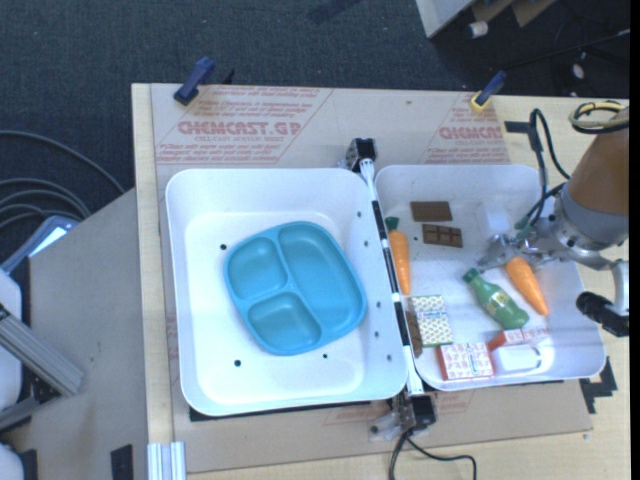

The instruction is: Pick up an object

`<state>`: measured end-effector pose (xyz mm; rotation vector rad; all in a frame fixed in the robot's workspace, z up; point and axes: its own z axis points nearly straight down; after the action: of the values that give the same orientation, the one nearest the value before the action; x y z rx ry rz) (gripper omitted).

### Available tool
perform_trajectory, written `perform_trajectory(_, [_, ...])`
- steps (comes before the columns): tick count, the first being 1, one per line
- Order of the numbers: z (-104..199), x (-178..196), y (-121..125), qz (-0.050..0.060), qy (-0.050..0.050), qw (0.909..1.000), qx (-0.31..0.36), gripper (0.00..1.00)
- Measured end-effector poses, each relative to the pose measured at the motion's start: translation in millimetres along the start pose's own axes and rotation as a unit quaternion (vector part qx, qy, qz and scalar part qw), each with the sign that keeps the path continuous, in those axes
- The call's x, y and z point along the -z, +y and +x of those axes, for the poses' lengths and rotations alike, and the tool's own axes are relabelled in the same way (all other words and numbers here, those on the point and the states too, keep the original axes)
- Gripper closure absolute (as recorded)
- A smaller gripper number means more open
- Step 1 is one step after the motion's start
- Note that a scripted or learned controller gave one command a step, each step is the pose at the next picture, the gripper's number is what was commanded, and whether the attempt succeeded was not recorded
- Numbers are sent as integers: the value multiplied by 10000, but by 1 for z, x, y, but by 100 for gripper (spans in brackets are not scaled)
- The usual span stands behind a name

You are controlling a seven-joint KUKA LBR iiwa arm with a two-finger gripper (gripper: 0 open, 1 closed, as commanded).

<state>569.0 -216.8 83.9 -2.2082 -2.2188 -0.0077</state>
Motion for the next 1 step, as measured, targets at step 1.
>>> perform_trajectory(1, [-3, 11, 0, -9, -32, 10000, -9, 100])
